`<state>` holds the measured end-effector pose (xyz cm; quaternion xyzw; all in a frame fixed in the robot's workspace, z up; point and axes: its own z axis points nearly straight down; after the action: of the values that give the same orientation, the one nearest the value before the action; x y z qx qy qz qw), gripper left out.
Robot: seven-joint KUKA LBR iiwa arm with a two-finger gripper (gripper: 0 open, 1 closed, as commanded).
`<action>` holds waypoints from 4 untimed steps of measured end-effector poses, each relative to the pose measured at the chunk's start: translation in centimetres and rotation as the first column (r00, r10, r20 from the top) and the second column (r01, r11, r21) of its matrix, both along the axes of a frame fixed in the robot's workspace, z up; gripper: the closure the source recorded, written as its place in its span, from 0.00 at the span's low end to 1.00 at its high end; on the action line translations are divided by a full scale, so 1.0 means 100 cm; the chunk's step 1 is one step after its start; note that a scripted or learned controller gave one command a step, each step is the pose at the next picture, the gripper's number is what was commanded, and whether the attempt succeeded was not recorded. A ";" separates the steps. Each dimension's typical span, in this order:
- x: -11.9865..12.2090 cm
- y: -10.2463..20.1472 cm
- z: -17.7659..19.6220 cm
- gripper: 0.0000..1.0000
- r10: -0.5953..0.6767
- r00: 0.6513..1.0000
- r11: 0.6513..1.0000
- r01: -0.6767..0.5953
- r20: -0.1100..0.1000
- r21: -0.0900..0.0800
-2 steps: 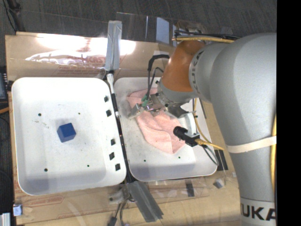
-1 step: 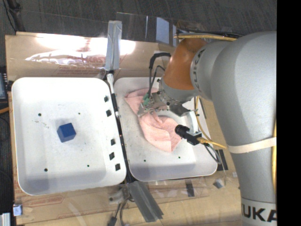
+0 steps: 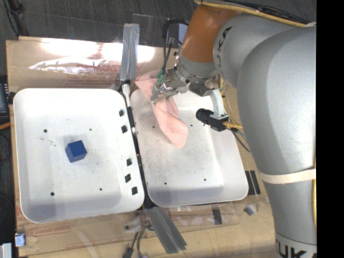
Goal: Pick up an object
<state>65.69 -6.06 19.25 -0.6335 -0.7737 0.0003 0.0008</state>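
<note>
Gripper (image 3: 163, 88) sits over the far-left corner of the right bin (image 3: 228, 184), directly on the upper end of the pink cloth (image 3: 173, 121). How far the tool is open can't be told; metal parts and cloth overlap, no clear pinch visible, so hold unconfirmed. Cloth is soft, crumpled, limp, a long strip; its long axis runs from the gripper diagonally down toward the middle of the right bin, free end lying flat on the bin floor. Likely a straight lift is what counts next, if there is a grip. Right bin is shallow, white, smooth plastic, speckled with dirt. Left of the right bin, in the left bin (image 3: 32, 208), a small blue cube (image 3: 76, 150), hard-edged, well apart from the gripper.
</note>
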 end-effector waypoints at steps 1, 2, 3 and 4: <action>0.000 0.062 0.087 1.00 -0.004 1.000 1.000 0.004 0.000 -0.001; 0.000 0.053 0.098 1.00 -0.106 0.994 0.994 0.106 -0.001 -0.002; -0.024 0.053 0.109 1.00 0.172 0.985 0.985 -0.172 -0.004 0.000; -0.024 0.053 0.109 0.00 0.172 0.985 0.985 -0.172 -0.003 0.000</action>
<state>63.28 -0.75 30.14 -0.5645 -0.8254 0.0016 0.0019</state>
